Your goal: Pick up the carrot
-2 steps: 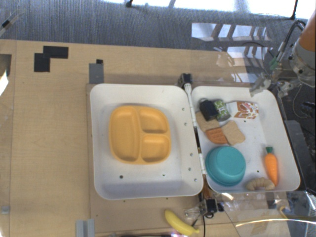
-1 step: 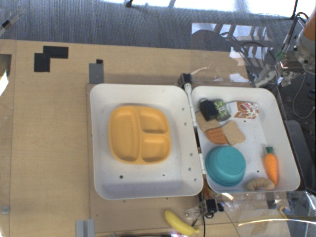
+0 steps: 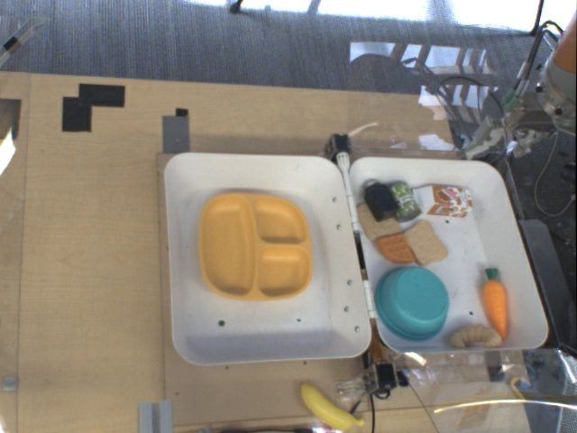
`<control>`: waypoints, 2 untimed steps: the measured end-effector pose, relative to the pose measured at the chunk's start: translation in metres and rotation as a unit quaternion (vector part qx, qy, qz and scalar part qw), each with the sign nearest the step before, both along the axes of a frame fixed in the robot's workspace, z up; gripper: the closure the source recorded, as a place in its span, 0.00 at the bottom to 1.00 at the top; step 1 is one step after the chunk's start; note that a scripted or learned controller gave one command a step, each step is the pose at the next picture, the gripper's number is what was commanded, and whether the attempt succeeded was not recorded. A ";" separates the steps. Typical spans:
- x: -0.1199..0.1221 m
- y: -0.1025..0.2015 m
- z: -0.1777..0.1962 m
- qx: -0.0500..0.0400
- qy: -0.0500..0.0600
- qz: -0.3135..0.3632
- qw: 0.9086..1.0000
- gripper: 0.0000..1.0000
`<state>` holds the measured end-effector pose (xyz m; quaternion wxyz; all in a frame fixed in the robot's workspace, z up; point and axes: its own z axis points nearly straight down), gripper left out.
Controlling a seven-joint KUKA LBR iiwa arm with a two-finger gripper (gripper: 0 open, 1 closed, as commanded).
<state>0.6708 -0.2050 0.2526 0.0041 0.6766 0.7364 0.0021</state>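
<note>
The carrot [image 3: 495,303] is orange with a green top. It lies in the right bin [image 3: 510,190], close to the bin's right wall, with its green end pointing to the back. It lies apart from its neighbours: a teal bowl [image 3: 412,301] to its left and a beige bread-like piece [image 3: 475,336] just in front of it. A part of the arm [image 3: 561,78] shows at the upper right edge, well behind the bin.
At the back of the right bin lie a black object [image 3: 380,199], a green can [image 3: 407,202], a small carton [image 3: 449,200] and toast slices [image 3: 425,242]. The left bin [image 3: 185,269] holds a yellow divided plate [image 3: 255,244]. A banana [image 3: 329,408] lies on the bench in front.
</note>
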 end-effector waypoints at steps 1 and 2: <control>0.000 0.000 0.000 0.000 0.000 0.000 1.000 0.00; -0.059 0.006 -0.147 -0.002 -0.002 0.169 0.986 0.00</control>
